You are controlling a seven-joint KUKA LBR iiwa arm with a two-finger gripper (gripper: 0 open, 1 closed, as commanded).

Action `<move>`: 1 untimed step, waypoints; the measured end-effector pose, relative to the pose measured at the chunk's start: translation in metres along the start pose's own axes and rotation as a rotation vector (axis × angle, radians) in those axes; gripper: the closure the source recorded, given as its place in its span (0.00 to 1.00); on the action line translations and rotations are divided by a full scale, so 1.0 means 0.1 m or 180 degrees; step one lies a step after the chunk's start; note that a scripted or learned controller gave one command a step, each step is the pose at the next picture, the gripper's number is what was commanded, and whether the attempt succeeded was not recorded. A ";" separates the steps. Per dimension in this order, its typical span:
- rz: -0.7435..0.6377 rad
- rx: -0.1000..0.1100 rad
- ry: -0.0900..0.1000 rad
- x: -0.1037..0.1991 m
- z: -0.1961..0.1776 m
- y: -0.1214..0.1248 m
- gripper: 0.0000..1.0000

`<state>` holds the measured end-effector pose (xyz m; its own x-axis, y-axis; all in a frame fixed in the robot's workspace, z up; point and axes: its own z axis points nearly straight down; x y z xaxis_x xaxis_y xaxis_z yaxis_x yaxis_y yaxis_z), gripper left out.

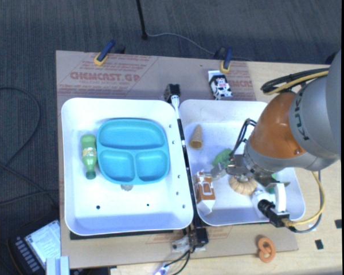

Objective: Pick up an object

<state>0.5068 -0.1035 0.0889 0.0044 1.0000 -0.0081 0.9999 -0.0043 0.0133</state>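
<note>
Starting at the left bin (74, 153): a blue divided tray (132, 150) sits in its middle, with a green bottle (89, 156) lying just beside the tray's left edge. There's bare white floor along the front of this bin. Across the centre rims, the right bin (229, 213) is busier: a small tan cone (195, 136) lies near its back left, well apart from the rest, and a brown-and-white packet (204, 188) rests near the front left wall. A green leafy piece (222, 156) lies just left of the arm. The arm (301, 130) reaches in from the right, its orange band bent low over the right bin's middle. The hand (239, 171) is down among the items, right above a tan ring-shaped pastry (241, 184); I cannot tell how its grip stands. On the table (309, 251), out front, sits a small orange pretzel shape (266, 248).
</note>
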 end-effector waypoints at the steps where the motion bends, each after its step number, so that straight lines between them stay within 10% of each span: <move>1: 0.0002 -0.0001 0.0001 0.00 -0.10 0.00 1.00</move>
